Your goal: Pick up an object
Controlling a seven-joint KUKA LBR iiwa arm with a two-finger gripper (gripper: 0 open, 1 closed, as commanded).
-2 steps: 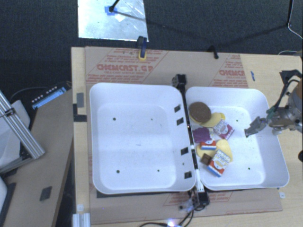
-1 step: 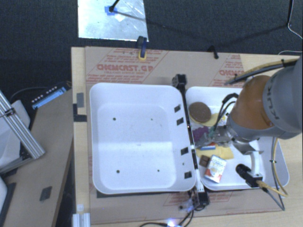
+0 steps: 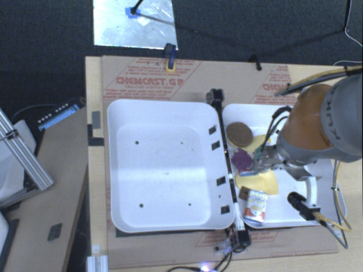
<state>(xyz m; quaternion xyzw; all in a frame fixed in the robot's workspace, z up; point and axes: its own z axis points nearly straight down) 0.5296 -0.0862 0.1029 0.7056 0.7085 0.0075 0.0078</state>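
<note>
The right bin (image 3: 266,110) holds a brown round disc (image 3: 239,133) at its back left. In front of the disc lies a purple lump (image 3: 243,160), and a flat yellow piece (image 3: 260,182) lies nearer the front. A small red and white carton (image 3: 256,205) rests at the front left corner. My gripper (image 3: 262,158) is down in this bin, just right of the purple lump and above the yellow piece. The grey arm with its orange band (image 3: 309,123) hides the right part of the bin.
The left bin (image 3: 113,152) stands beside the right one, with black clips (image 3: 221,163) along the shared wall. Both bins rest on a cardboard sheet (image 3: 147,78). A metal plate (image 3: 133,16) lies beyond the bench.
</note>
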